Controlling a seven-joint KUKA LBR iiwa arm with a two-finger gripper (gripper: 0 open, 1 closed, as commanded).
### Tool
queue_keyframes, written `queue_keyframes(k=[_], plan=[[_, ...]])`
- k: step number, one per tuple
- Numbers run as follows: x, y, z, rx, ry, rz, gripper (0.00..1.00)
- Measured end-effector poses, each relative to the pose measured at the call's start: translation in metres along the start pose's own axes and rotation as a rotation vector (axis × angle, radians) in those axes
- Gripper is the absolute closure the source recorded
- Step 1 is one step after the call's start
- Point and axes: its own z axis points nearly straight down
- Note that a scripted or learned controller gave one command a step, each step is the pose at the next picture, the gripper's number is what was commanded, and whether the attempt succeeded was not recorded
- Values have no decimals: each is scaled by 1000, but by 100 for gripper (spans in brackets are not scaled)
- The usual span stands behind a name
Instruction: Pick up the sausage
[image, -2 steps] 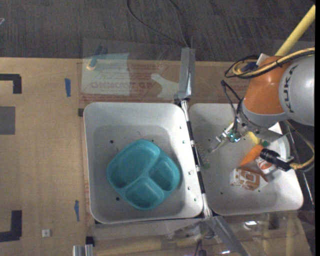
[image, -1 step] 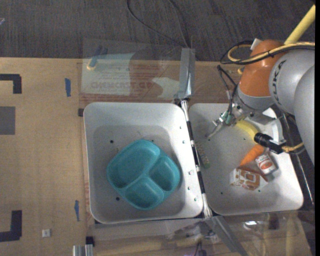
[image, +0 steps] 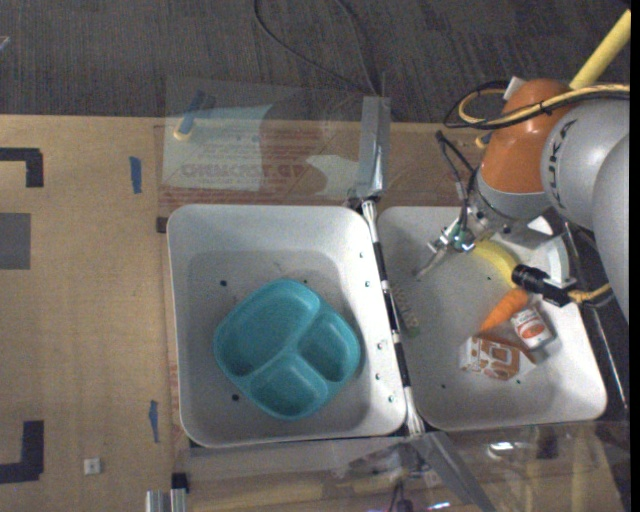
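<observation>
The arm (image: 590, 160) covers the far right corner of the right bin (image: 440, 385), so whatever lies under it is hidden. A pale yellow thing (image: 491, 262) shows only in part from beneath the wrist, and its shape is hard to read.

The sausage (image: 531, 327) is small and blurred. As far as can be made out, it is the short, stubby reddish piece with a pale patch. It lies on the floor of the right bin near the right wall and touches the lower end of an orange tapered thing (image: 503, 308). Just beside them, toward the near edge, lies a crumpled orange-and-white wrapper (image: 489, 357).

The jaws hang over the far left part of the right bin, slanting toward the wall shared with the left bin (image: 190, 300), well apart from the sausage. They show as a thin grey sliver, too small to tell whether they are wide or narrow. Nothing can be seen between them.

A teal divided plate (image: 287, 347) lies in the left bin. A clear sheet (image: 260, 140) lies on the bench (image: 80, 350) at the far edge.
</observation>
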Motion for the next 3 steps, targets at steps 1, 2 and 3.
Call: queue_keyframes(k=[1, 2, 3], plan=[[64, -79, 0, -12, -11, 66, 0], [125, -126, -96, -6, -9, -187, 0], [73, -83, -23, -8, -12, -301, 0]])
